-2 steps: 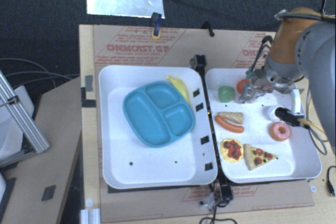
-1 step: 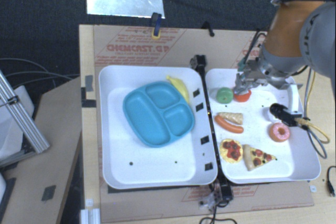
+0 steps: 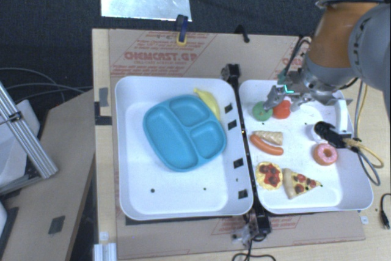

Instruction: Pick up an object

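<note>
Pizza slice [image 3: 300,183] and small pizza [image 3: 269,175] lie untouched at the right bin's [image 3: 354,192] near edge. At its far edge the tool [image 3: 276,96] hangs over a green and red piece [image 3: 272,110]; whether it is open or closed I cannot tell, so, in my judgement, nothing is picked up yet.

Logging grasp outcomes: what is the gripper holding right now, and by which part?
It cannot be told. The gripper sits low over the red tomato and green toy in the right bin, but no grasp is visible.

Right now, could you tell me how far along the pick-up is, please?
Done: the arm has reached the right bin, claw low over the green piece and red piece. In hand: nothing visibly gripped. Left: grasp and lift; the donut, hot dog and pizza slice lie untouched.
</note>
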